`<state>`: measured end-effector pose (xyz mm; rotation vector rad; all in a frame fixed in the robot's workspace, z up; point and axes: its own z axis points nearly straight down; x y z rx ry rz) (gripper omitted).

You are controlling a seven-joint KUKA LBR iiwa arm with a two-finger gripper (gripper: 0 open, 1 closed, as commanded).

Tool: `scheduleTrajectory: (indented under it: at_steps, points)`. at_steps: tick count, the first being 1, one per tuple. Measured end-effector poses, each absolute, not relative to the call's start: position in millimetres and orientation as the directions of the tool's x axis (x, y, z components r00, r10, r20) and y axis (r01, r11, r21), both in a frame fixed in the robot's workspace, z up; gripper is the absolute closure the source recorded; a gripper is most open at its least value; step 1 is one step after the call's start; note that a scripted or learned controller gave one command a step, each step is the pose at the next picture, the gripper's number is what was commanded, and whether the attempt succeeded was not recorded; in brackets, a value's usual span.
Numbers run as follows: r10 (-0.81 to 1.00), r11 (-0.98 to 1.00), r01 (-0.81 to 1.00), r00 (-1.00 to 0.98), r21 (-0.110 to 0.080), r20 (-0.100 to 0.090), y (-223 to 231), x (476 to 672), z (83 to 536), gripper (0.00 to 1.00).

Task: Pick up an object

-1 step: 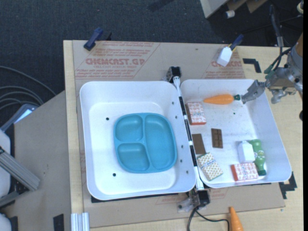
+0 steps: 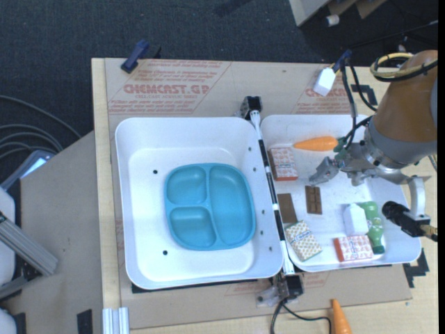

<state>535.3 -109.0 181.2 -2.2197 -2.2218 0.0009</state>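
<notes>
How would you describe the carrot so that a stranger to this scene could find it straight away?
Start at the right-hand shallow white bin and go to its far edge. There lies the orange toy carrot with a green tip, just beyond the small red-and-white box. It is the bin's only plain orange, tapered thing; its neighbours are flat and boxy.

Orange carrot (image 2: 315, 144) lying flat, right bin (image 2: 306, 125) far edge.

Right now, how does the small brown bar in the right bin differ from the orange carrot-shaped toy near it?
The small brown rectangular bar is dark, flat and blocky; the orange carrot-shaped toy is bright, rounded and tapers to a point. The bar lies lengthwise down the picture, mid-bin; the carrot lies crosswise near the far wall. Both rest on the floor of the right white bin, apart from each other.
</notes>
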Motion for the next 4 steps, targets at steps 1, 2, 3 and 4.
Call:
scheduleTrajectory:
  at_steps: [1,2,3,4]
  points:
    - [1.000,0.000,1.000,0.000,-0.003,0.001,-108.0,551.8,106.1,0.00]
    - [1.000,-0.001,1.000,0.001,-0.003,0.001,-95.6,529.1,84.2,0.00]
    - [1.000,0.000,1.000,0.000,-0.002,0.001,-95.4,529.5,94.1,1.00]
    - [1.000,0.001,1.000,-0.001,0.000,0.001,-16.4,538.3,184.7,1.00]
